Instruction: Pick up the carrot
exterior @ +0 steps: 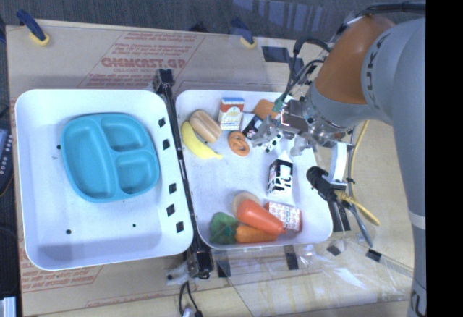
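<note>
Reaching from the right, the gripper [269,136] hovers over the right bin [210,185].

Lighting even, moderately bright, diffuse from overhead. White bins [43,163] near overexposed; soft shadows along their inner walls. Mild glare on blue tray [108,156]. Overall slight softness; arm [376,69] somewhat blurred.

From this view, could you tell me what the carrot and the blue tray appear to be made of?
The carrot looks like moulded plastic toy food: even orange, smooth, with a soft sheen. The blue tray also looks like plastic: one uniform turquoise colour, rounded moulded compartments, a matte to slightly glossy surface. Neither material can be confirmed by sight alone.
</note>
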Tool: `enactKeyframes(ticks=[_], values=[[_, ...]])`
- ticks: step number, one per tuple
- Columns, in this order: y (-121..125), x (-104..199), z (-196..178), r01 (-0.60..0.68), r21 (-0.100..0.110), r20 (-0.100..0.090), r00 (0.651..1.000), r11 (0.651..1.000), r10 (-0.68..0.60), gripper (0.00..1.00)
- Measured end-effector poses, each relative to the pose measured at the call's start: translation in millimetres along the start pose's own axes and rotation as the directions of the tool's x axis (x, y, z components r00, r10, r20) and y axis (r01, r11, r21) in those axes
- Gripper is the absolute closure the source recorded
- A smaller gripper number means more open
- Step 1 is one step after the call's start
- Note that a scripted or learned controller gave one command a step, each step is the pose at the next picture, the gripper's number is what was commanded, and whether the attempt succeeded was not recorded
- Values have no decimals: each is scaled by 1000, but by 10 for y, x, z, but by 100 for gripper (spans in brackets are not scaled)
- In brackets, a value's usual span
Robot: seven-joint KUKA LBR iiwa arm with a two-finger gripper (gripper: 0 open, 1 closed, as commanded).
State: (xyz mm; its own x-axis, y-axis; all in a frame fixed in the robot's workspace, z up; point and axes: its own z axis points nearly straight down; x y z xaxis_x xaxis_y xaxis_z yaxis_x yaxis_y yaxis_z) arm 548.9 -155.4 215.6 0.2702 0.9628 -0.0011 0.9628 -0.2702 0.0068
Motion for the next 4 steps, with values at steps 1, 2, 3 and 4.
enactKeyframes(ticks=[1,2,3,4], values=[[431,-314,-81,-155,8,1,988,988,155,0],[5,-140,995,-80,-18,-1,997,997,80,0],[500,69,1165,-326,-7,-6,945,945,326,0],[-70,600,1251,-315,15,2,949,949,315,0]])
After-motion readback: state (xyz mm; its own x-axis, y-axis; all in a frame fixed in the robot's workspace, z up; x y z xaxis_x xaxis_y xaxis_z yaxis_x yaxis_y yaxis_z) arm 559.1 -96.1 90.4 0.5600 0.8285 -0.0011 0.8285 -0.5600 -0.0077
